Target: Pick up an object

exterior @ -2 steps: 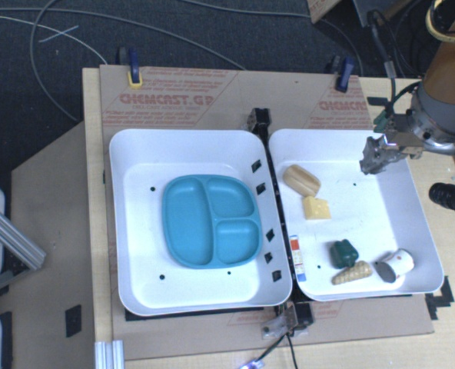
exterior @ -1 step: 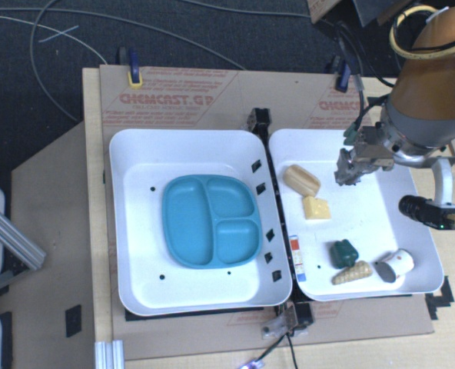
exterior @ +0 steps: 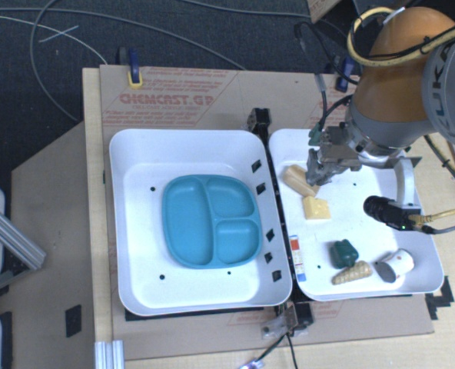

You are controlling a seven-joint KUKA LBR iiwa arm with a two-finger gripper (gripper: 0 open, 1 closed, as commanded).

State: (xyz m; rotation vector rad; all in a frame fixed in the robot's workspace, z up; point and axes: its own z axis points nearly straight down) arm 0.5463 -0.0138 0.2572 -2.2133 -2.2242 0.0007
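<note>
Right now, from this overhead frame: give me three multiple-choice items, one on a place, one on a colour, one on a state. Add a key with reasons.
1. Where does the divided plate lie?
A. left bin
B. right bin
C. on the cardboard

2. What colour is the plate?
A. red
B. blue
C. yellow

3. Where is the end effector?
A. over the left bin
B. off the bench
C. over the right bin, by the tan block

Key:
1 A, it sits inside the left bin.
2 B, its surface is light blue.
3 C, it hangs over the right bin, beside the tan block.
</note>
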